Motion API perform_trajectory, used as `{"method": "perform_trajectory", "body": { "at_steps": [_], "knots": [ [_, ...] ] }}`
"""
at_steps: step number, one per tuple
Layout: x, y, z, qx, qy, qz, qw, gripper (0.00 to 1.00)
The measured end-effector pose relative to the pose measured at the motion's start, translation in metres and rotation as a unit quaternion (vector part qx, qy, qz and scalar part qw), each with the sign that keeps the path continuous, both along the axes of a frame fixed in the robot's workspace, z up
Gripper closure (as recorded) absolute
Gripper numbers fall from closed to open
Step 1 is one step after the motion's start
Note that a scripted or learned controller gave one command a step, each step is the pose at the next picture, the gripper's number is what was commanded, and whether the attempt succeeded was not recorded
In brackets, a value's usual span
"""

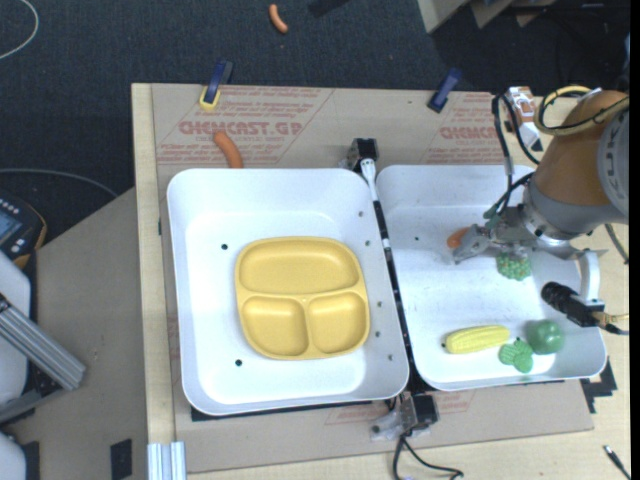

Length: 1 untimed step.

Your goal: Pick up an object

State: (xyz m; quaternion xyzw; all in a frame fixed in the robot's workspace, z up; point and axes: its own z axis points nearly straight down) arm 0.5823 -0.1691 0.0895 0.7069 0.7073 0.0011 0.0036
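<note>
Right bin (430, 298): left half open floor | near edge blocked by corn cob (476, 340), green toys (533, 346) | upper right blocked by arm (580, 168), gripper (470, 248) | Left bin (200, 268): centre filled by yellow divided plate (300, 296), margins open

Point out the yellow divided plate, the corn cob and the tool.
yellow divided plate (300, 264), camera view, on its large upper compartment.
corn cob (476, 340), camera view, middle of the cob.
tool (468, 247), camera view, between its fingertips, right bin.
</note>
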Motion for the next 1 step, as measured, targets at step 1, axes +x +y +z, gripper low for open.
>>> {"method": "perform_trajectory", "body": {
  "at_steps": [1],
  "knots": [
    [0.002, -0.0025, 0.013, -0.0032, -0.005, -0.001, 1.0, 1.0]
  ]
}}
